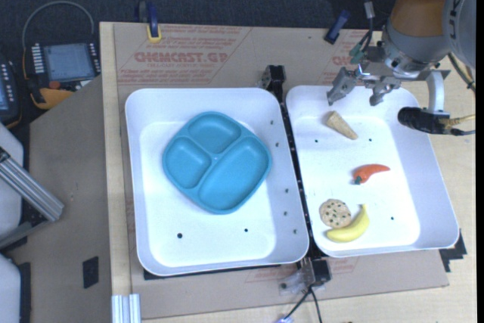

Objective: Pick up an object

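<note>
The gripper [358, 89] hangs with its jaws spread and nothing between them over the far end of the right bin [423, 238]; the nearest pick, a tan wedge [341, 125], lies just below, toward the bin's far left corner; I judge it best to drop straight down, straddle the wedge across its narrow width, then close; the red pepper [370, 172], cookie [334, 212] and banana [350, 227] sit toward the near edge, well apart.

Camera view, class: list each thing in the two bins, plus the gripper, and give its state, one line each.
gripper: open, holding nothing, above the right bin's far end
blue plate: flat in the left bin, compartments bare
wedge: lying loose, right bin
red pepper: lying loose
cookie: flat, touching the banana
banana: lying loose
</note>
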Available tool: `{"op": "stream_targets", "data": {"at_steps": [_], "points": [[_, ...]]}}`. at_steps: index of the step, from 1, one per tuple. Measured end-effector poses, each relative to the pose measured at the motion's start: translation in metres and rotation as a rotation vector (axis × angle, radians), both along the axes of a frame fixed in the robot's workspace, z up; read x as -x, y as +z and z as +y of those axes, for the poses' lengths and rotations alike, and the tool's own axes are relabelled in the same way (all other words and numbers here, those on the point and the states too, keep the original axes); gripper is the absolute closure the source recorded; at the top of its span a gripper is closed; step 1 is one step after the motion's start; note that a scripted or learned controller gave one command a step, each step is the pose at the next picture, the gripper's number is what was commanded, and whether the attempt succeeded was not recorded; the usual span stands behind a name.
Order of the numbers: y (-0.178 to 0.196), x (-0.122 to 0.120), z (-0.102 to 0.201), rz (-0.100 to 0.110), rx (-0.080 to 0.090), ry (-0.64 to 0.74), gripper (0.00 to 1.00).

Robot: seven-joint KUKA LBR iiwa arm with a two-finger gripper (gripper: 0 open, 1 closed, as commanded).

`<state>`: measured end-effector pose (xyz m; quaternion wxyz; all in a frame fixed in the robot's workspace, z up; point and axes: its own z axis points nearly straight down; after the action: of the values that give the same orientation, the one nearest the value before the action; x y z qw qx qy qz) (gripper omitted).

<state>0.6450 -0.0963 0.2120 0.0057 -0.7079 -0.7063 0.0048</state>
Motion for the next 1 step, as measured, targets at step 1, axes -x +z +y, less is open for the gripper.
{"op": "stream_targets", "data": {"at_steps": [1], "points": [[0.0079, -0.0028, 0.0002, -0.014, 0.001, 0.002, 0.00]]}}
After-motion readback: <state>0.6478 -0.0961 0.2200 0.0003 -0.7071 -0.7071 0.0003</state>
